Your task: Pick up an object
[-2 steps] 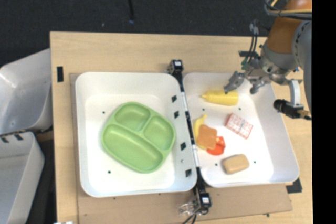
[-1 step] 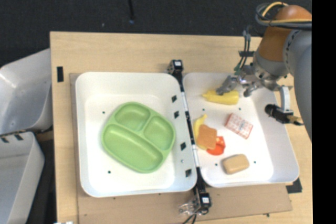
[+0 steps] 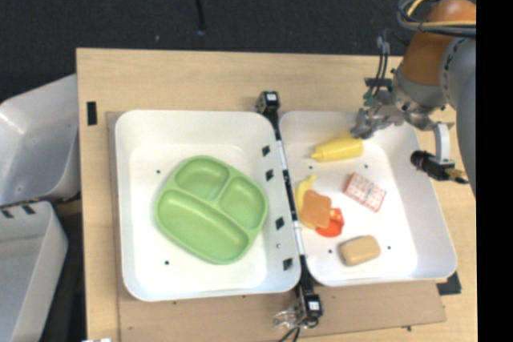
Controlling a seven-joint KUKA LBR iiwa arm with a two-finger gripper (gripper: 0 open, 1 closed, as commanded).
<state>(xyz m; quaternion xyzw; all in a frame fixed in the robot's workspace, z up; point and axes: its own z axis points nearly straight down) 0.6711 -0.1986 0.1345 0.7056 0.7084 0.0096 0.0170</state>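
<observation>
From my remote station, I see the grey two-finger gripper (image 3: 365,124) low over the right white bin (image 3: 425,248), at the wide end of a yellow plastic mustard-style squeeze bottle (image 3: 337,149) lying on its side near the far wall, nozzle pointing left. I cannot tell its finger spread.

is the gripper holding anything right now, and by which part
It cannot be told. The gripper sits at the right end of the yellow plastic mustard bottle in the right white bin, but no hold is visible.
</observation>
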